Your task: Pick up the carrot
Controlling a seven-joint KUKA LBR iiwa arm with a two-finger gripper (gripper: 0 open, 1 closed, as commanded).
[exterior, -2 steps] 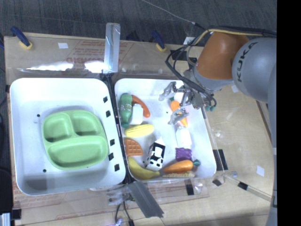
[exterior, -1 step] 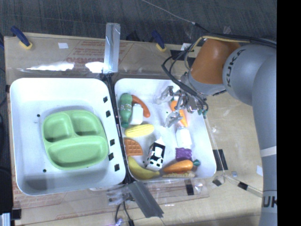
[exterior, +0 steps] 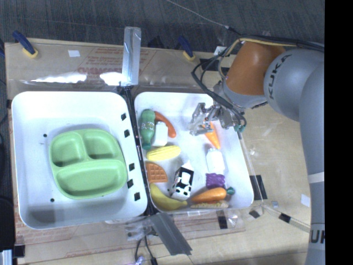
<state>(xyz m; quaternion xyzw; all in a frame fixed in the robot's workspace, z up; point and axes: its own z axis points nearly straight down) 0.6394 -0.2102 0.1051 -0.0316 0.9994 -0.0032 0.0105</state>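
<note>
In the right bin [exterior: 242,164] a small orange carrot [exterior: 214,139] lies by the right wall, pointing toward the front. My gripper [exterior: 202,121] hangs directly over its upper end, touching or almost touching it; I cannot tell which. A second, larger carrot [exterior: 208,195] with a green top lies along the bin's front wall, well clear of the gripper. The grey arm with its orange band [exterior: 251,68] reaches in from the upper right.
The right bin also holds a green vegetable [exterior: 147,127], an orange pepper [exterior: 167,125], corn [exterior: 162,153], a waffle [exterior: 156,173], a banana [exterior: 165,201], a black-and-white cube [exterior: 183,182], a white bottle [exterior: 215,162] and a purple item [exterior: 216,179]. A green divided plate [exterior: 86,162] sits in the left bin.
</note>
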